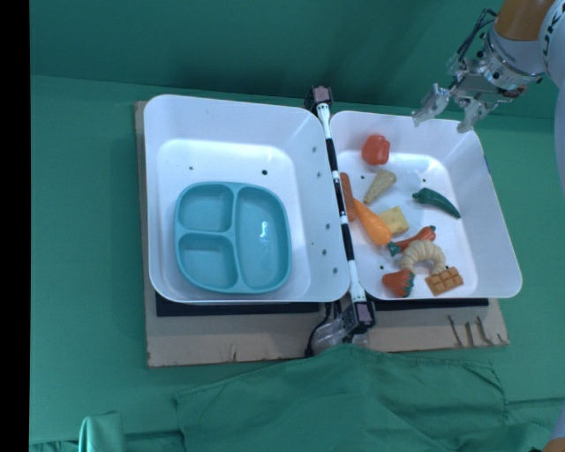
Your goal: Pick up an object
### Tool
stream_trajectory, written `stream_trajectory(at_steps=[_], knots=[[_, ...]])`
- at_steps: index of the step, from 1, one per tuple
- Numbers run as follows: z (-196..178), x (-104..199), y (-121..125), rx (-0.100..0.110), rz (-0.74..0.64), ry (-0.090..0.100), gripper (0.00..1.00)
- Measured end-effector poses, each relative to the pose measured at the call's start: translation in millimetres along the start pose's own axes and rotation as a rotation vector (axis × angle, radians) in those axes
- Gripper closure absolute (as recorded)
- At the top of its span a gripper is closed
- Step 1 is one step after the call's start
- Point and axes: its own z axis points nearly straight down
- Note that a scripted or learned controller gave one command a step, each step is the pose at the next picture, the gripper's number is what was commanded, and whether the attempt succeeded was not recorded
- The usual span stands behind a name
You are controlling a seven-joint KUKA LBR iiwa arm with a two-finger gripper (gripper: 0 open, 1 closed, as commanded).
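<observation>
Teal divided plate (233,237) in left white bin (229,119); green cloth (353,402) below bench.

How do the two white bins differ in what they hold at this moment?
The left bin holds one item, a teal divided plate; the right bin holds many small toy foods, such as a carrot and a green pepper. The gripper hovers over the right bin's far edge, not the left bin. Both are shallow, white and side by side.

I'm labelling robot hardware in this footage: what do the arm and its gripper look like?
The arm is grey with an orange band above the wrist. Its gripper is pale silvery metal with two slim fingers, and thin dark cables run alongside the wrist.
</observation>
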Motion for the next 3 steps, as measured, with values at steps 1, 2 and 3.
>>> stream_trajectory(at_steps=[1,2,3], knots=[[-14.6,-0.8,1.2,-0.007,0.002,-0.003,1.0],[-14.1,-0.7,1.1,-0.006,0.002,-0.003,0.0],[-28.7,-1.3,2.4,-0.014,0.004,-0.006,1.0]])
